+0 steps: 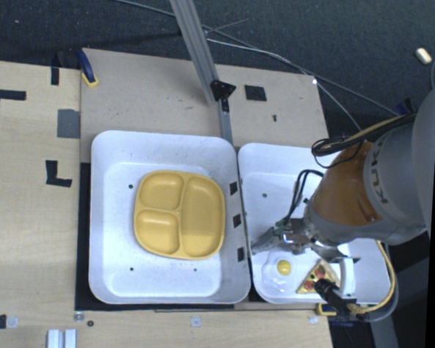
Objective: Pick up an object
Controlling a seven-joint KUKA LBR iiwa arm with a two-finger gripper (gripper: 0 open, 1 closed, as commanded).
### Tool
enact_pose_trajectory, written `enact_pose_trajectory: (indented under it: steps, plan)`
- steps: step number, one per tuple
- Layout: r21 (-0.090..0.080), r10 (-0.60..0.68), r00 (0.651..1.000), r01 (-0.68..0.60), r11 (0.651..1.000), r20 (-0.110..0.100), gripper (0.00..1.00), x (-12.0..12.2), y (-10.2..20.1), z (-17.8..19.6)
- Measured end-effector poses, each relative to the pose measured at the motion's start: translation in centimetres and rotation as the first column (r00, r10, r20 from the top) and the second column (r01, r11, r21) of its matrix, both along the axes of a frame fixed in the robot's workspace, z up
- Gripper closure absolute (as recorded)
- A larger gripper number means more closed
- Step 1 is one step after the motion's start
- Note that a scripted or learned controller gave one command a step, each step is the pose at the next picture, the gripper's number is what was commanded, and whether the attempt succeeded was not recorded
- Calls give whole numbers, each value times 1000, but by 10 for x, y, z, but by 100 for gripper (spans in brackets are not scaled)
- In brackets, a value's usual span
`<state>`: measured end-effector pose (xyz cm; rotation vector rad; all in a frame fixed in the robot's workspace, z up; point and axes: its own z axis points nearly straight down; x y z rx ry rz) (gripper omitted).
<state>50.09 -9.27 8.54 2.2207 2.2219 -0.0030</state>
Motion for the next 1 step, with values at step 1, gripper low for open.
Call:
enact_pose_trajectory:
  steps: [1]
  plan:
    - [1,0,1000,0,1000,2,100,1,0,13]
